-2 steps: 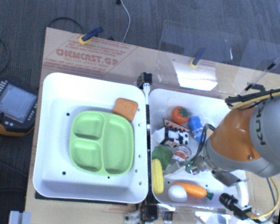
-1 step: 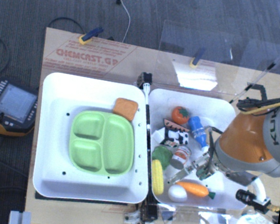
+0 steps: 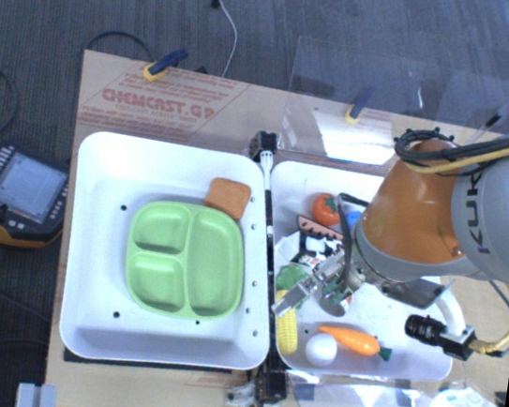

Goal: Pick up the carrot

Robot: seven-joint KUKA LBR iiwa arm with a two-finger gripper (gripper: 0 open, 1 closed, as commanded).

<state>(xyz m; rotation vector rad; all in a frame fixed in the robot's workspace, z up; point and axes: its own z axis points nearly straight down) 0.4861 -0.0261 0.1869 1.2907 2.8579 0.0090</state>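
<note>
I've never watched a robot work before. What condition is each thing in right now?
carrot: lying flat in the right bin, untouched.
white egg: resting beside the carrot.
corn: lying by the bin's left wall.
green tray: flat in the left bin.
toast: lying above the tray.
gripper: low over the right bin.

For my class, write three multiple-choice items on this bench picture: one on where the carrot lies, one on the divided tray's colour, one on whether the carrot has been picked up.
1. Where is the carrot?
A. In the right bin, near its front edge
B. On the green tray
C. On the carpet

2. What colour is the divided tray?
A. Blue
B. Green
C. Red

3. What is the carrot's state?
A. Held between the fingers
B. Lying in the bin, apart from the gripper
C. Standing upright

Answers: 1 A, it lies beside the white egg. 2 B, the tray in the left bin is light green. 3 B, it lies flat, below the gripper.
</note>
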